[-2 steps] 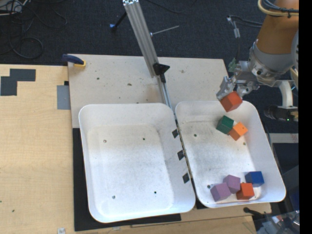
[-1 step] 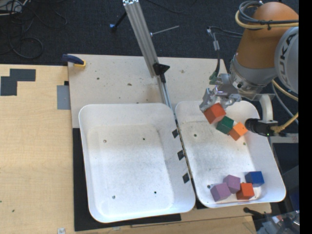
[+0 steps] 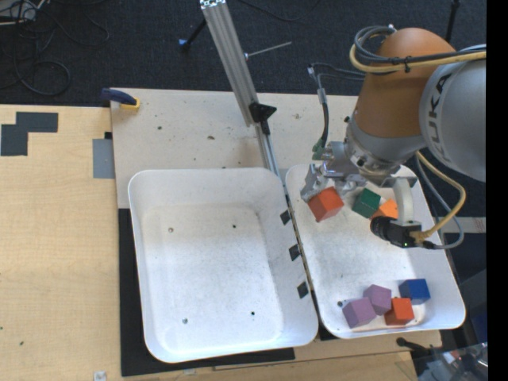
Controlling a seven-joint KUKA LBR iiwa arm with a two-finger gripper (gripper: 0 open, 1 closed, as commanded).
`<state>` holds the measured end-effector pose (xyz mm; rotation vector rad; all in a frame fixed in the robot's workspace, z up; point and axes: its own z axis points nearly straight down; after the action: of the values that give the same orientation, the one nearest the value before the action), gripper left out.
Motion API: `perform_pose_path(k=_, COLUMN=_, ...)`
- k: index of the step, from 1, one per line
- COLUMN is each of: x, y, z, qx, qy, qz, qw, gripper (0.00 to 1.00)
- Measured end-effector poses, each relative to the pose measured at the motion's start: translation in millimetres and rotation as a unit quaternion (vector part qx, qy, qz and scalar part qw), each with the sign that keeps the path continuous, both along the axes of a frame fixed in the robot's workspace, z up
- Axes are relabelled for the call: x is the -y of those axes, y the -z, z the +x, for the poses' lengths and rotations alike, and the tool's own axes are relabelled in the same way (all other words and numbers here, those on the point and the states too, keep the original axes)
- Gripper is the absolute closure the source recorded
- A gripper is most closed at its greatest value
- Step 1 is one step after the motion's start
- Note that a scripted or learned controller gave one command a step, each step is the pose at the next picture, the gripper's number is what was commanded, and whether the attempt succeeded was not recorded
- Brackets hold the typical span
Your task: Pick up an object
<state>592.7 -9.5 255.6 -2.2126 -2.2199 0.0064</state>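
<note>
one red block [image 3: 325,205] sits between the end effector's [image 3: 327,190] fingers.

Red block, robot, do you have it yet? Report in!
Gripper over right bin, red block right under it. Grip unconfirmed. Green block and orange block close beside.

The only legible writing is on the grey arm [image 3: 464,113]: dark capital letters run up its casing at the right, of which "UK" can be made out, part of a longer brand name cut off by the curve of the housing. No other text, label or number can be read.
</note>
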Motion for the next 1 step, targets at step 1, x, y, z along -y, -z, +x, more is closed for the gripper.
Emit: perform_pose_path(k=1, x=-41.5, y=1.1, z=-30.4, qx=0.0, qy=0.0, qz=-0.0003, qw=1.0, gripper=1.0)
